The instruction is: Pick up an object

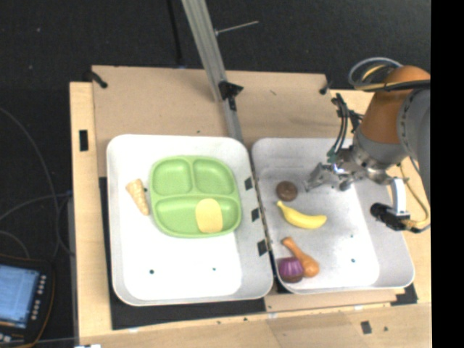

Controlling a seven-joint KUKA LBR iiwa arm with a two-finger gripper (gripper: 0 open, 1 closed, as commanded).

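In the right bin lie a brown round object, a yellow banana, an orange carrot-like piece and a purple piece touching it. My gripper hangs over the upper middle of this bin, to the right of the brown object and above the banana. Its fingers are spread open with nothing between them. The orange band of the arm rises behind it.
The left bin holds a green divided plate with a yellow piece in its lower compartment. A tan cone-like item lies left of the plate. A slanted metal pole stands behind the bins.
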